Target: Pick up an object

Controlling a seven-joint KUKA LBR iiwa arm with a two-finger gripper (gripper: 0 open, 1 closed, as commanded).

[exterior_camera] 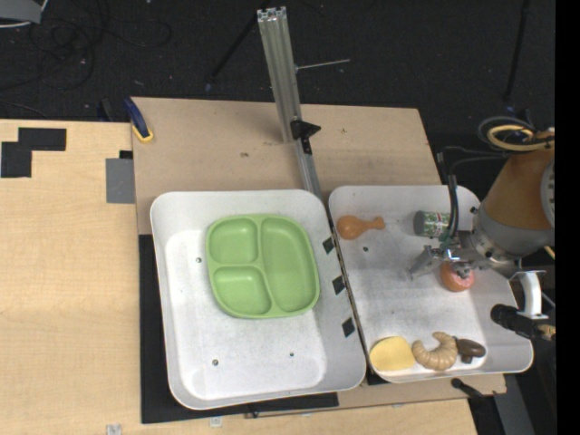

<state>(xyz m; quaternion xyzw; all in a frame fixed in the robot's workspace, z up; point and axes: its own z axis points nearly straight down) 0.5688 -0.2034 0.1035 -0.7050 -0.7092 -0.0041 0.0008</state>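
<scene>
My gripper (436, 265) hangs low over the middle of the right bin (399, 306), at the end of the grey arm (517, 208) that enters from the right. Its fingers are spread open, and nothing sits between them. A small red-orange ball (458, 280) lies just right of the fingertips, partly under the wrist. Behind the gripper lies a small green and silver can (432, 222). An orange pear-shaped toy (357, 227) rests at the bin's back left.
At the right bin's front edge lie a yellow round piece (391, 355), a tan croissant-like toy (437, 352) and a dark brown piece (470, 348). The left bin (181, 333) holds a green divided plate (263, 265). A metal post (281, 80) stands behind the bins.
</scene>
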